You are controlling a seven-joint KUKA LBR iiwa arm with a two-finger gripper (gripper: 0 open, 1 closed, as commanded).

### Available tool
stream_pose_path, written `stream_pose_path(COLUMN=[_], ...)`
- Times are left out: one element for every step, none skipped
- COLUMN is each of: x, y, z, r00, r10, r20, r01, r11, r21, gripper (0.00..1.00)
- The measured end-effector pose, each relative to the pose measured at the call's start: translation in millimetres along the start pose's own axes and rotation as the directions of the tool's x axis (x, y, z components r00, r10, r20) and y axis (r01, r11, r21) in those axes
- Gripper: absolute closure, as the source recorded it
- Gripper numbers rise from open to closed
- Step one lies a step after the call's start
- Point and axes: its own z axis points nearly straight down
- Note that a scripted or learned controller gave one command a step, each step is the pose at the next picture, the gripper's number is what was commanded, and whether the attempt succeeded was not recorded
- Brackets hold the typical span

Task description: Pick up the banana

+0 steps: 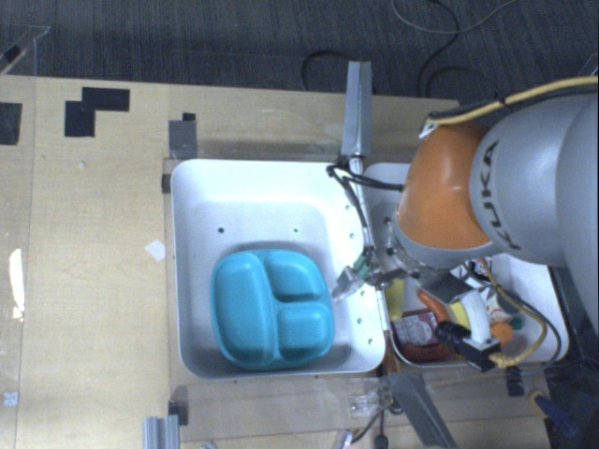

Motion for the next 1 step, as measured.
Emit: stream_pose_path(x=[-74.4], y=[-24.9], z=[-0.4], r00=[0.99], r10=[-0.144], r20=[0.001], r01=[0.144], r11=[0.99], r21=[-0.001], gripper=[0.0])
